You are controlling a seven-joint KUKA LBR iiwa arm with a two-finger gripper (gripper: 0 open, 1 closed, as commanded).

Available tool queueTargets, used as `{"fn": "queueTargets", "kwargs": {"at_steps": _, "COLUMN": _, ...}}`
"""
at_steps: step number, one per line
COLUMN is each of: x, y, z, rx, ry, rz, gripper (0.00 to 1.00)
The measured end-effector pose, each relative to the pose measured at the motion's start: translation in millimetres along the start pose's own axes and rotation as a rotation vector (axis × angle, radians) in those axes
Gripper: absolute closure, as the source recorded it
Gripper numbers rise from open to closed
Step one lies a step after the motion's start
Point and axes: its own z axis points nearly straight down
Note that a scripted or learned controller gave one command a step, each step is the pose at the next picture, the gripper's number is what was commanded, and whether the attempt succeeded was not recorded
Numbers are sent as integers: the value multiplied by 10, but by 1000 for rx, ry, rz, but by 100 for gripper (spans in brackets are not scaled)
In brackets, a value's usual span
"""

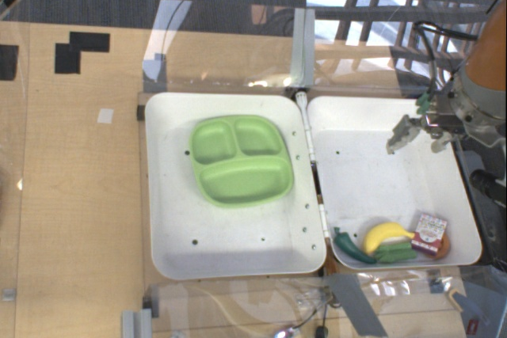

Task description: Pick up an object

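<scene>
Lower right, the right bin [360,170] holds a yellow banana [386,234], green vegetable pieces [372,252] and a small red carton [430,232]. Above, the gripper [417,137] hangs with fingers spread, grasping nothing. Leftward, the left bin [170,194] holds a green divided plate [240,159].

Two shallow white plastic bins are sitting side by side on the wooden tabletop [71,170]: the left bin [170,249] and the right bin [356,178]. One light green plastic divided plate [242,160] is lying in the left bin, showing three compartments. In the right bin's near corner, four small items are clustering together: one yellow toy banana [386,234], two dark green elongated toy vegetables, one curved [348,244] and one straight [396,252], and one small red and white box [430,231]. One grey arm with one two-finger pincer [417,134] is reaching over the right bin. Two black block shapes [79,50] are marking the tabletop's far left.
</scene>
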Motion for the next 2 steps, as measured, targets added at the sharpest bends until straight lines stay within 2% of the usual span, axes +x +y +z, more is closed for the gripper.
{"fn": "queueTargets", "kwargs": {"at_steps": 1, "x": 217, "y": -385, "z": 1302, "rx": 2, "ry": 1, "rz": -28, "gripper": 0}}
{"fn": "queueTargets", "kwargs": {"at_steps": 2, "x": 79, "y": -538, "z": 298, "rx": -3, "ry": -1, "rz": -98, "gripper": 0}}
